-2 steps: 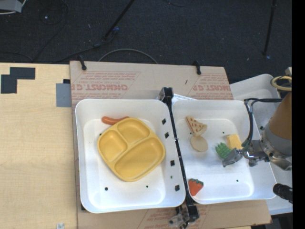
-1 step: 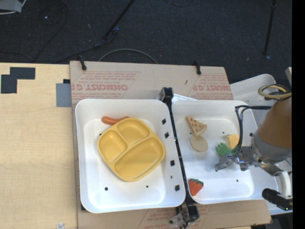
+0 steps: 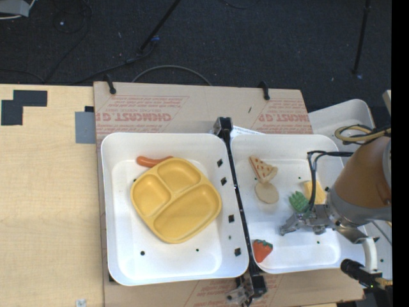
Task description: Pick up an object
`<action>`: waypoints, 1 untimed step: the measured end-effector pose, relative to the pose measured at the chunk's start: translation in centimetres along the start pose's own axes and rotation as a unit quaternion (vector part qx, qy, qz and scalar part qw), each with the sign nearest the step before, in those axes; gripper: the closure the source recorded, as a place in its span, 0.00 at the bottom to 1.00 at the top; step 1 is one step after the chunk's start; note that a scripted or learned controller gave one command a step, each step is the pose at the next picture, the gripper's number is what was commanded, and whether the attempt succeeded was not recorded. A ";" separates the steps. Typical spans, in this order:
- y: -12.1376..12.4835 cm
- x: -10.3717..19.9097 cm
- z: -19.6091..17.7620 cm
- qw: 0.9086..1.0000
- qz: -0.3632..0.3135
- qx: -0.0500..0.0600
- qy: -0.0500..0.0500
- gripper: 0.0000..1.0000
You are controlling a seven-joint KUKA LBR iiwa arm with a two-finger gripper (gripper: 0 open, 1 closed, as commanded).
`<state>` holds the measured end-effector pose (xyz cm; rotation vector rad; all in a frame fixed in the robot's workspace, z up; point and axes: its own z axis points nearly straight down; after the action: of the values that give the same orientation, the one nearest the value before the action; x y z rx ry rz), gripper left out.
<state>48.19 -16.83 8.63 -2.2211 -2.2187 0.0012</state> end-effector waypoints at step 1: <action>0.1 -0.1 -1.2 1.000 0.002 0.000 0.000 1.00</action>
<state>48.25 -16.93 9.79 -2.2249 -2.2145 0.0002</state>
